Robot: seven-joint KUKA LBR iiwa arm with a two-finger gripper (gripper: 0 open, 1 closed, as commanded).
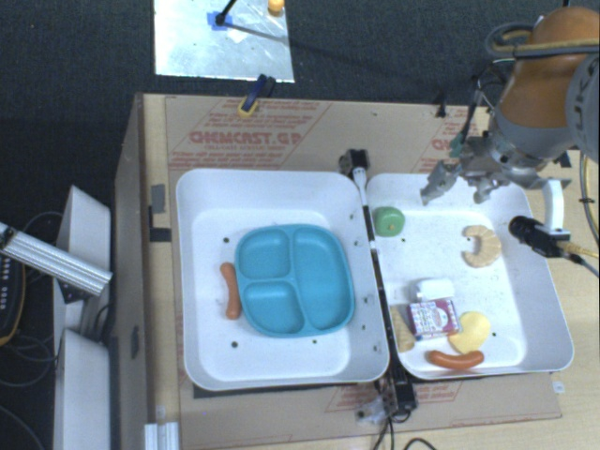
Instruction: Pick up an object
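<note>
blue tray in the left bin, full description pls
The blue tray is a light-blue, plastic-looking plate with rounded corners and three sunken compartments: two in its far half, one wide one nearer the camera. It lies flat and slightly rotated in the middle of the left bin. An orange sausage lies just off its left edge.

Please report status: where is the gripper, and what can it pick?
Gripper open, over right bin far edge, holding nothing. Nearest: green object, croissant. Nothing between.
</note>
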